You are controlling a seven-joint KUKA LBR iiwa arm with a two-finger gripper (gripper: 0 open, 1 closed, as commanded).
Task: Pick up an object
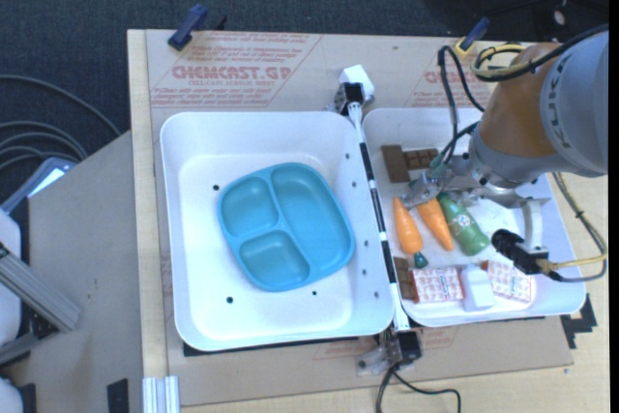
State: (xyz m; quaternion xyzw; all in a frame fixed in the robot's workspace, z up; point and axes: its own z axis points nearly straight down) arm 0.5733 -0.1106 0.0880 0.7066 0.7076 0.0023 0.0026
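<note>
The right bin (418, 117) holds two orange carrots (407, 225) (435, 223) lying side by side, with a green bottle (467, 229) to their right. A brown chocolate bar (400, 161) lies at the bin's back. Red-and-white packets (436, 284) (509, 280) and a small white block (476, 291) sit along its front. My gripper (424, 192) hangs low over the right bin, just above the carrots' upper ends and next to the chocolate bar. The grey and orange arm (527, 116) covers the bin's back right part.
In the left bin (176, 208) a blue divided plate (285, 225) lies in the middle. A ridge with black clamps (368, 179) separates the two bins. Cables (542, 256) trail from the wrist over the right bin's right side.
</note>
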